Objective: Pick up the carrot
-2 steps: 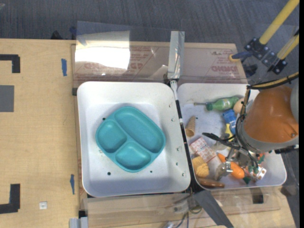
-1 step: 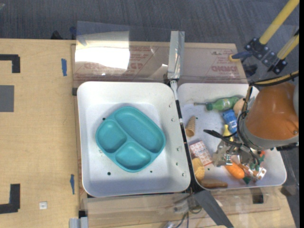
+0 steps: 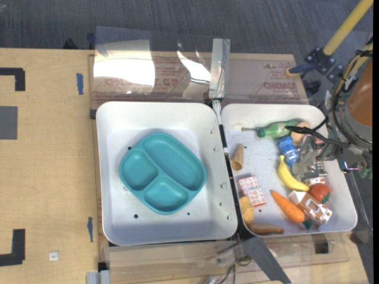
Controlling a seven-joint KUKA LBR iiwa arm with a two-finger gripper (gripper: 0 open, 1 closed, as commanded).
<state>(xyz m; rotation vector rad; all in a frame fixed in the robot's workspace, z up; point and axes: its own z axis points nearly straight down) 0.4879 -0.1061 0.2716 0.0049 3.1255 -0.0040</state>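
The orange carrot [image 3: 288,206] with its green tip lies slantwise in the right bin [image 3: 343,220], near the front right. My gripper [image 3: 308,165] hangs above the bin's right half, just up and right of the carrot, over the top end of a yellow banana [image 3: 288,177]. Nothing of the carrot is in the gripper. The banana lies between the gripper and the carrot.
Around the carrot lie a red tomato [image 3: 319,192], a white and orange carton [image 3: 316,212], a pink box [image 3: 251,189], two cones [image 3: 237,156], a brown sausage [image 3: 267,230], a green bottle [image 3: 275,130] and a blue item [image 3: 288,148]. A teal divided plate [image 3: 163,171] sits in the left bin [image 3: 112,123].
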